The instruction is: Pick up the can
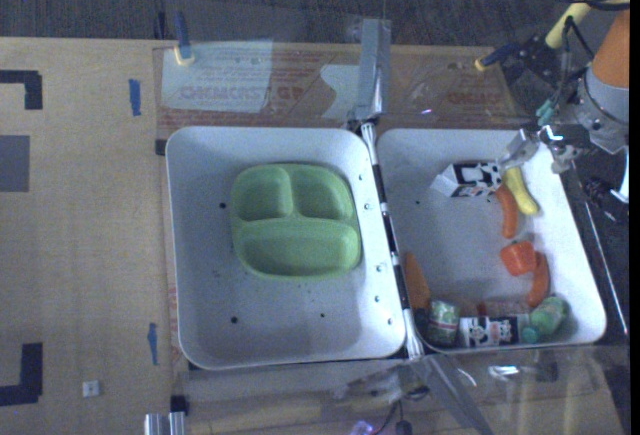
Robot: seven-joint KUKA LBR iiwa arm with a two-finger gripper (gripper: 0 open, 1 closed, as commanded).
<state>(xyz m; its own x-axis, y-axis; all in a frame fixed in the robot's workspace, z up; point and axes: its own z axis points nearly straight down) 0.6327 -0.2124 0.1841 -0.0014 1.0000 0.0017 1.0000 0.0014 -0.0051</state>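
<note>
Bench [80, 223]: pale wood surface, blue tape marks and black corner marks toward its far-left side, well away from the jaws.

Left bin [200, 313]: shallow, white, well left of the jaws. Holds a green divided tray [295, 220], three compartments, sitting flat near the bin's middle.

Right bin [440, 253]: shallow, white, touching the left bin along a shared metal seam. The jaws sit over its upper-right corner.

Arm [612, 63]: grey with orange band, enters from the right with yellow and dark cabling above it. Gripper [540, 145] is low at the bin's upper-right rim. Jaw spacing cannot be told at this angle and blur; nothing can be seen between the fingers.

Contents of the right bin, by place relative to the jaws:
- Small milk carton [468, 179], black-and-white cow print, lying on its side just left of and below the jaws.
- Yellow banana-shaped piece [521, 193], just below the jaws, tilted.
- Thin orange piece [508, 214], beside the banana, a little further below.
- Orange-red chunk [518, 257] and a longer orange piece [541, 281], well below the jaws.
- Orange carrot-like piece [416, 283] along the bin's left wall, well down-left.
- Can [442, 321]: greenish label, lying at the bin's bottom edge, far below and left of the jaws, apart from them. Just beside it a second cow-print carton [490, 330], then a green rounded item [547, 317] in the lower-right corner.
</note>
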